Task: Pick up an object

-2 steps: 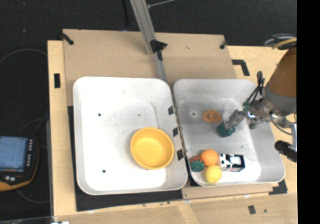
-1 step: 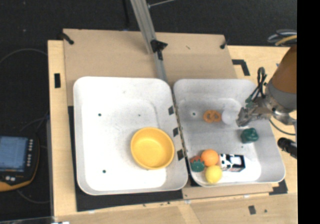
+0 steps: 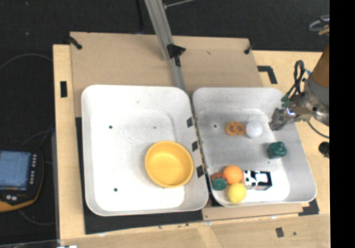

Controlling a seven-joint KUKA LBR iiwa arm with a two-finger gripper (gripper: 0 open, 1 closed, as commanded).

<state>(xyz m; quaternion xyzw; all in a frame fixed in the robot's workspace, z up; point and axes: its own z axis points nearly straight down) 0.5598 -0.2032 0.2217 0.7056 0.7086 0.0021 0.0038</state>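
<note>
The right bin (image 3: 222, 102) holds an orange pretzel-shaped piece (image 3: 235, 128), a white ball (image 3: 254, 129), a dark green lump (image 3: 277, 150), an orange ball (image 3: 232, 174), a yellow ball (image 3: 237, 192), a small green piece (image 3: 219, 183) and a black-and-white block (image 3: 258, 180). My gripper (image 3: 279, 117) hangs at the right bin's right side, just right of the white ball and above the green lump. Nothing shows between its fingers.
The left bin (image 3: 111, 108) holds a yellow bowl (image 3: 168, 163) near its front right corner. A grey metal pole (image 3: 161, 25) slants up from between the bins at the back. A handheld pendant (image 3: 16, 177) lies off the bench at the left.
</note>
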